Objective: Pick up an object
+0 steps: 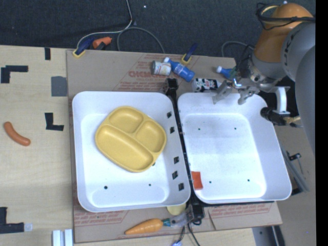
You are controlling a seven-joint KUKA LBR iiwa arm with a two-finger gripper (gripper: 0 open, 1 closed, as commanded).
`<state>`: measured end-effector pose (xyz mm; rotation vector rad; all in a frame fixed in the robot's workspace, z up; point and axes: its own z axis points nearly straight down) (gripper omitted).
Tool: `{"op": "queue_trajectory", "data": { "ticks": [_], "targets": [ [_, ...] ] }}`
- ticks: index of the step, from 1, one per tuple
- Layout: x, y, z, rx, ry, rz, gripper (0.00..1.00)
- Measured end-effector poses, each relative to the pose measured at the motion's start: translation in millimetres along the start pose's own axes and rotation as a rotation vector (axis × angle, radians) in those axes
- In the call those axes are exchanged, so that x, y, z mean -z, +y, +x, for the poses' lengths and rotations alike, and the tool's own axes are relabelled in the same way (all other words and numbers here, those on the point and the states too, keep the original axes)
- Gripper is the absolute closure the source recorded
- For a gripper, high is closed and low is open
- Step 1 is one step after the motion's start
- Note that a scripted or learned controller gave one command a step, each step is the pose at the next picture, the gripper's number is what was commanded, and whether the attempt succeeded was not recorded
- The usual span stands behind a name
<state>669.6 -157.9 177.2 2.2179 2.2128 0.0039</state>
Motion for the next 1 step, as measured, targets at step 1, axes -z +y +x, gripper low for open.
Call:
{"op": "queue_trajectory", "data": {
  "ticks": [1],
  "targets": [
    [-92.9, -69.7, 62.7, 0.004, 0.002, 0.006, 0.00]
  ]
}}
